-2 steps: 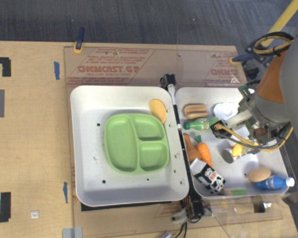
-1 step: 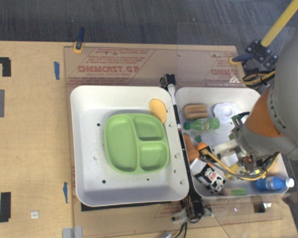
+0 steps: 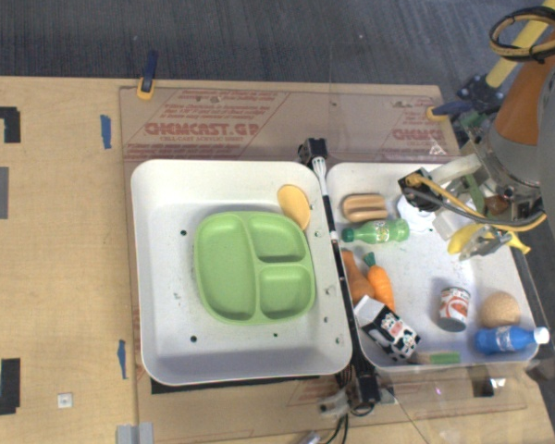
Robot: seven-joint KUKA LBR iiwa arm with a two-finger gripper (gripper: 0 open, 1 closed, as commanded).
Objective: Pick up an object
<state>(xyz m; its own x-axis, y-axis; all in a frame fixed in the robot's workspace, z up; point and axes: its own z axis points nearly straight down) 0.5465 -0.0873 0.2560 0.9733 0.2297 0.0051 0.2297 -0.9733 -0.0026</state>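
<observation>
Banana [image 3: 464, 240]: my guess at the object to pick. It is a small yellow curved piece, seemingly a toy banana, lying in the right bin [image 3: 416, 280] near its far right side.
Claw [image 3: 488, 232]: it hangs low over the far right part of the right bin. Cables and its own body crowd it, so I cannot tell whether it is open or closed, and nothing can be seen gripped in it.
Key relation: the banana is just beside the claw, toward the middle of the bin. Its long axis seems to run from lower left to upper right in the view. A grip would probably need to close across that line, not along it.
Next ring out: the can [image 3: 453, 307] and the brown ball [image 3: 500, 309] sit near the claw, on the front side and apart from each other.
Further: the green bottle [image 3: 377, 233] lies on its side, long axis left to right, with the hot dog [image 3: 363, 206] just behind it.
Front edge: the blue bottle [image 3: 507, 340] lies in the right corner.
Left wall: carrots [image 3: 377, 283].
Farthest: the left bin [image 3: 157, 276] holds a green plate [image 3: 254, 266].
</observation>
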